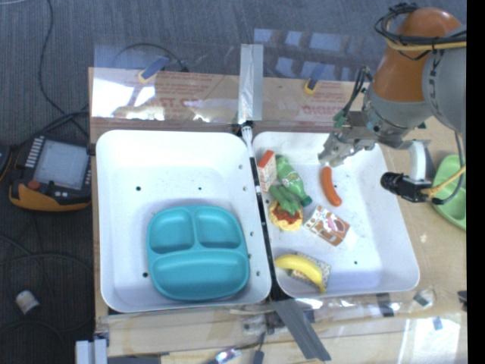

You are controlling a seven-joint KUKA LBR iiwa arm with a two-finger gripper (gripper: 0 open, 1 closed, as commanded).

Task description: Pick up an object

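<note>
The grey arm's fingers point(339, 152) hovered just above a small orange-red sausage-shaped toy point(330, 186) in the right shallow white bin point(379, 233). They grasped nothing; whether spread or closed, I could not tell.

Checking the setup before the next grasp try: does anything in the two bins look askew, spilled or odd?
Nothing looks spilled or damaged. The toys in the right bin lie crowded against the divider: green toy, banana, packet, orange sausage. The teal tray sits flat in the left bin. The claw hovers above the sausage.
</note>
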